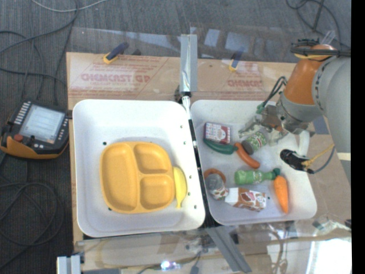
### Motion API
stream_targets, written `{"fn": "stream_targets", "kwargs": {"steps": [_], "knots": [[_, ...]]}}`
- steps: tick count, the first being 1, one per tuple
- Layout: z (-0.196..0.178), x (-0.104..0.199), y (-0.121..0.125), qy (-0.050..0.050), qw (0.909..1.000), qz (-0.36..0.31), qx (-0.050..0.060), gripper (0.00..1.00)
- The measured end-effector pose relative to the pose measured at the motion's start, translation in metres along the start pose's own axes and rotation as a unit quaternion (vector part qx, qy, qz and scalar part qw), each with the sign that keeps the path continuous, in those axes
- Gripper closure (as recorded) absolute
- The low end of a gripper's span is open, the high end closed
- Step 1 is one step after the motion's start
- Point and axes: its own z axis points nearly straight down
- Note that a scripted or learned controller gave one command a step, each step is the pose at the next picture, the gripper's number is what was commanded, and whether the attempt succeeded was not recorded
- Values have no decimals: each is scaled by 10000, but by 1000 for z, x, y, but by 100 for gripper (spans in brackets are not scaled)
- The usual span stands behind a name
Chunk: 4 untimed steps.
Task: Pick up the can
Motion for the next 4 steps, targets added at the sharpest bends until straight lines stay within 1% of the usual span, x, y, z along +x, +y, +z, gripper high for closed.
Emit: {"fn": "stream_targets", "kwargs": {"steps": [1, 2, 3, 4], "knots": [[-9, 1, 0, 6, 10000, -3, 6, 100], [-9, 1, 0, 5, 10000, -2, 6, 0], [4, 36, -41, -10, 9988, 492, -72, 0], [4, 45, -9, -39, 9987, -497, -45, 0]]}}
